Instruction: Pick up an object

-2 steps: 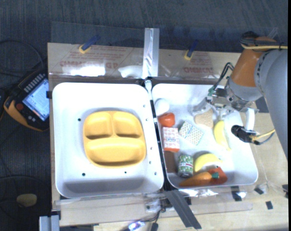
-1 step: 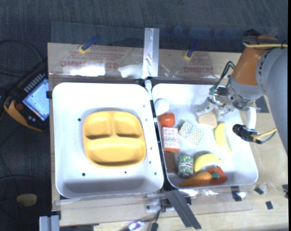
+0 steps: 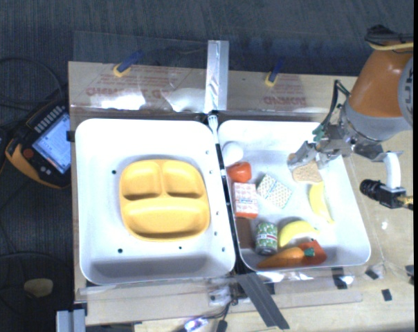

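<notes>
My gripper [image 3: 311, 156] hangs over the upper right part of the right bin [image 3: 354, 234], below the arm's orange band. Just under it lies a flat tan round piece [image 3: 307, 174]; whether it touches the gripper is unclear. The same bin holds a white egg [image 3: 231, 151], a red tomato [image 3: 240, 171], a red and white box [image 3: 245, 199], a checkered packet [image 3: 275, 191], a pale yellow banana [image 3: 320, 203], a green can [image 3: 266, 237], a lemon [image 3: 297, 232] and a carrot [image 3: 284, 257].
A yellow divided plate [image 3: 164, 196] lies in the left bin [image 3: 91, 254]. A metal divider [image 3: 223, 185] separates the bins. A handheld pendant [image 3: 46, 144] and cables lie left of the bench. A black fitting [image 3: 378, 191] sticks out at the right.
</notes>
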### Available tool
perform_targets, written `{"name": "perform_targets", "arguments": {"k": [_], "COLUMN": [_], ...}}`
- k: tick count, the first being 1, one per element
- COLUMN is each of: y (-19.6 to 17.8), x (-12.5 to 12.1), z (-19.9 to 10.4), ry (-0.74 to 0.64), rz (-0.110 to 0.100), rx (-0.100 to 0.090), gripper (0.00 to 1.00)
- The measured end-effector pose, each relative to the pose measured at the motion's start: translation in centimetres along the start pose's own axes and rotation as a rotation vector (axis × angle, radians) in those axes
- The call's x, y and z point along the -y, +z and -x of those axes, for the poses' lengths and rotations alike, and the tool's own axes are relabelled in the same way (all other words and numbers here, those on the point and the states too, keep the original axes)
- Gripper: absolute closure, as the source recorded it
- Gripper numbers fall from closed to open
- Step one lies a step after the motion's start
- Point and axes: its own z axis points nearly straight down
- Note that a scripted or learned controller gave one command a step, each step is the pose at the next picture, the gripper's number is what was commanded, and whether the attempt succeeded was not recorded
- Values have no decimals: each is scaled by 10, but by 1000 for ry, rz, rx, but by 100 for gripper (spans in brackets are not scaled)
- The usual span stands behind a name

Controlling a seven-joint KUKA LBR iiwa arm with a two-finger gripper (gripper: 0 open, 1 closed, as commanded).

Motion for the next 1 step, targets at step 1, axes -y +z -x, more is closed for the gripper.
{"name": "perform_targets", "arguments": {"k": [1], "y": [71], "x": [23], "z": [2], "ry": [90], "rz": [-2], "rx": [0], "gripper": [100]}}
